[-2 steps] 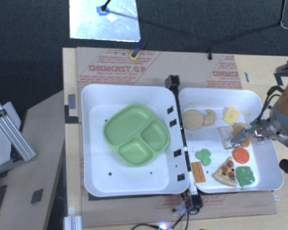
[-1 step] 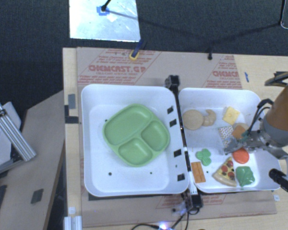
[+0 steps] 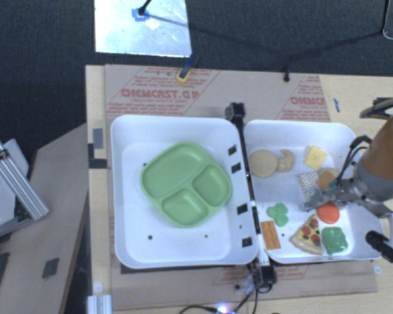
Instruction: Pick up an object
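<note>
Arm low over the right-hand white bin (image 3: 354,136), gripper (image 3: 321,201) down among the toy food.

You have the gripper tip just above the flat round orange-red disc (image 3: 327,212), near the bin's middle and right of the small green clover-shaped piece (image 3: 278,212); whether the claw is open or closed I cannot tell, as the wrist and cabling cover it; nothing can be seen held, so treat the disc as still lying on the floor; the toy pizza slice (image 3: 307,235) and the green leafy block (image 3: 335,240) sit just beside it toward the near wall, so come straight down and centre over the disc to avoid nudging them; it looks thin and flat, likely hard to pinch, so close slowly and lift gently; the green divided plastic plate (image 3: 187,184) in the left bin (image 3: 128,149) is well apart.
</note>
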### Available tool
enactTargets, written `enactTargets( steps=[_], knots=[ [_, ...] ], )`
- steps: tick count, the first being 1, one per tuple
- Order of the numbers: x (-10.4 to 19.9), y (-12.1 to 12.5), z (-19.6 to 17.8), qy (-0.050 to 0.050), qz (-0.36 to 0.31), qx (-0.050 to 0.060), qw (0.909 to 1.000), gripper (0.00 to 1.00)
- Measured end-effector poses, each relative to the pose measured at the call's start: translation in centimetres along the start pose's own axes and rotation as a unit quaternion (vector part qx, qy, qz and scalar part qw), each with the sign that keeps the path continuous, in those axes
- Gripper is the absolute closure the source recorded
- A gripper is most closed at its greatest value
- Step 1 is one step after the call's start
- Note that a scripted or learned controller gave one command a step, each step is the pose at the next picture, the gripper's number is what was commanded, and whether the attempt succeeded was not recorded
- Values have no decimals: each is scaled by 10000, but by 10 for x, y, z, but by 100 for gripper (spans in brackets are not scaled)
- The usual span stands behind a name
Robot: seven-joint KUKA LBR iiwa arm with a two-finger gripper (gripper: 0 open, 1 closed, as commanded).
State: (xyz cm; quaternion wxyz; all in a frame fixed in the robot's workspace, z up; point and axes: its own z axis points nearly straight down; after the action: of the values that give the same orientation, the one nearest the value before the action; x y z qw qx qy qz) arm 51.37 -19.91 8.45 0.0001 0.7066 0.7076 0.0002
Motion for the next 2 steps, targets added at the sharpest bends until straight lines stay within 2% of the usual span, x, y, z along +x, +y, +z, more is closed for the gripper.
enactTargets(
  steps=[1,2],
  knots=[
    [0,1,-11,-6,-1,-19,10000,100],
    [-3,10,-57,-13,-12,-28,10000,100]
  ],
)
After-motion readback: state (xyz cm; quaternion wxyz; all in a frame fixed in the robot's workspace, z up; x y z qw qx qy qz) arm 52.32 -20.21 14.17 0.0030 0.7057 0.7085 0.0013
